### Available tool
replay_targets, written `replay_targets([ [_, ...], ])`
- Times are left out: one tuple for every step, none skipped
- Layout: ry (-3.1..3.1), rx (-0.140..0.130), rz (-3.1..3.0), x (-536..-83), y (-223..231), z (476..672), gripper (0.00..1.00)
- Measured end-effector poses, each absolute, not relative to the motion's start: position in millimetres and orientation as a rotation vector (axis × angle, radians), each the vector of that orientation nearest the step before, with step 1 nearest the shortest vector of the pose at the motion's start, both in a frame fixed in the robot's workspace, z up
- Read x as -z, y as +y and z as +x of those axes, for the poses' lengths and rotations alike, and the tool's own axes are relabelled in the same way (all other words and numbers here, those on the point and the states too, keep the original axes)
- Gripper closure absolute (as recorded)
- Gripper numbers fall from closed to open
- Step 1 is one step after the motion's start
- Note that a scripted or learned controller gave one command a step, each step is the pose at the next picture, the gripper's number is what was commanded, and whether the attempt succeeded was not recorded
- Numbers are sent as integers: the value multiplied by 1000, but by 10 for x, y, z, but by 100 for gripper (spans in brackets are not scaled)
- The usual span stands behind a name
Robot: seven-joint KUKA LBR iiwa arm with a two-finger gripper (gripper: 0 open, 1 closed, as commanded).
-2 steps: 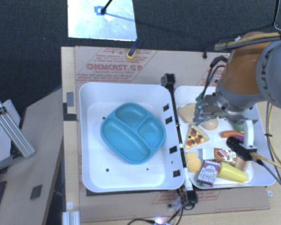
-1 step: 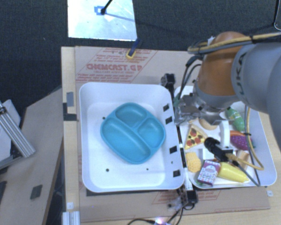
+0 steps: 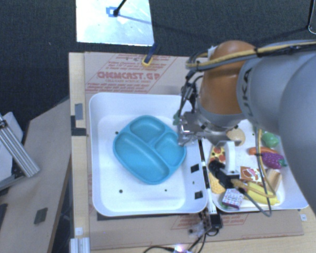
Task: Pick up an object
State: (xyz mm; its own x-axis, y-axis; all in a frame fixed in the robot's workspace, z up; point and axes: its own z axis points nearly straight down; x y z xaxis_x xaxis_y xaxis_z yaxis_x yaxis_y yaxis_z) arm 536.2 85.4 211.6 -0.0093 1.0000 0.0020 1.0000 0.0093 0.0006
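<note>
While the arm (image 3: 284, 88) covers the frame's right, you see its gripper (image 3: 183, 133) touching the blue divided plate (image 3: 147, 148) at centre in the left bin (image 3: 102, 194). Whether its fingers are parted, you cannot tell. Toy food, including bananas (image 3: 258, 194), crowds the right bin (image 3: 290, 196).

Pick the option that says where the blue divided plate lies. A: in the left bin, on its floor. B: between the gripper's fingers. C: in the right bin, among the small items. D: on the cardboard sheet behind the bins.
A: the blue divided plate lies flat on the floor of the left bin, apart from the small items crowding the right bin.
</note>
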Motion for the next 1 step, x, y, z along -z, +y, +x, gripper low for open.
replay_targets([
  [-2230, 5, -2214, -2353, 1074, 5351, 100],
])
